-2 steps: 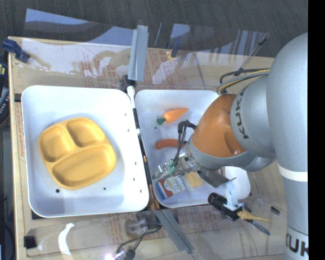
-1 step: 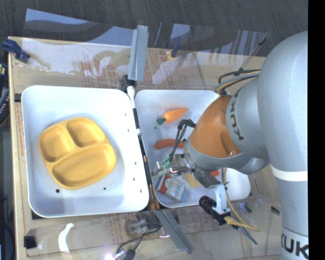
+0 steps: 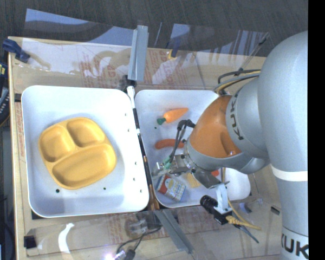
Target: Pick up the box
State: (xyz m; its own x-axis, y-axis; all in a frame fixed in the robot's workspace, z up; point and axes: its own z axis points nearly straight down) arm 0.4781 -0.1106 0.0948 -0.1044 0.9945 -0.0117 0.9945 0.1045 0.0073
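Box point(image 3: 171, 188) near front wall of right bin point(image 3: 151, 99) — probably light, thin-walled, crushable (printed face possibly slick), best pinched across its 2 narrow sides — gripper point(image 3: 170, 167) just above it, spread not discernible.

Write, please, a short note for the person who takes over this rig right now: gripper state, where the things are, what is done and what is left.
Gripper: low in the right bin, at its left side, just above the box; whether it grips anything cannot be told.
Box: a small red and white carton, lying on the floor of the right bin near the front edge, not lifted.
Also in the right bin: a toy carrot toward the back and a toy sausage in the middle.
Left bin: holds a yellow divided plate.
Done: the arm is over the box.
Left: grasp the box and lift it.
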